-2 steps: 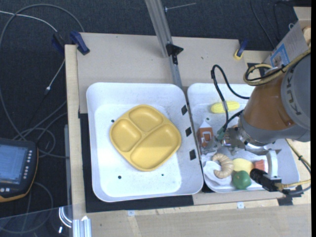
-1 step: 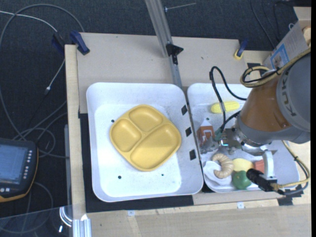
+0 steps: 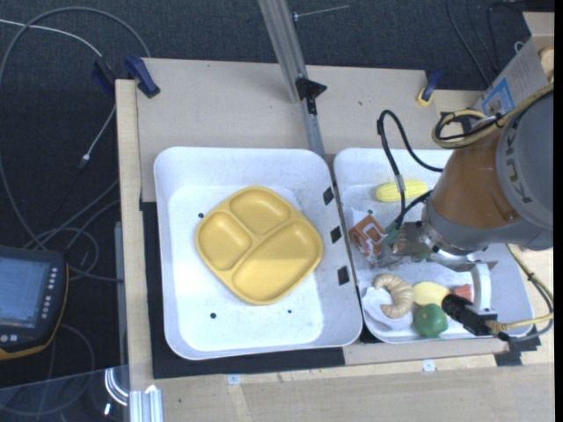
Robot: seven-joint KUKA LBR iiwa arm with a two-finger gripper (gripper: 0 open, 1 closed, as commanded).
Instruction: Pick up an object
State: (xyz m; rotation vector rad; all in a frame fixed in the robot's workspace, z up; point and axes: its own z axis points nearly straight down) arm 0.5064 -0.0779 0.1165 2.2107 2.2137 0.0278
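1. Dark carpet and loose cables surround the pale wooden surface [image 3: 229,86] you're looking down on, with two white bins side by side.
2. Your left bin [image 3: 176,262] holds a yellow divided plate [image 3: 258,244], fully visible.
3. Your right bin [image 3: 352,170] is largely covered by the arm [image 3: 479,187]; its far side is hidden.
4. You can see the hand [image 3: 393,243] low beside a small red-brown packet [image 3: 366,233]; whether it is clenched or released, you cannot tell.
5. Near the front edge lie a croissant-like pastry [image 3: 395,293], a yellow lemon-like piece [image 3: 428,293] and a green ball [image 3: 430,321], close together.
6. A yellow corn-like item [image 3: 393,192] sits behind, partly crossed by a black cable [image 3: 393,148].
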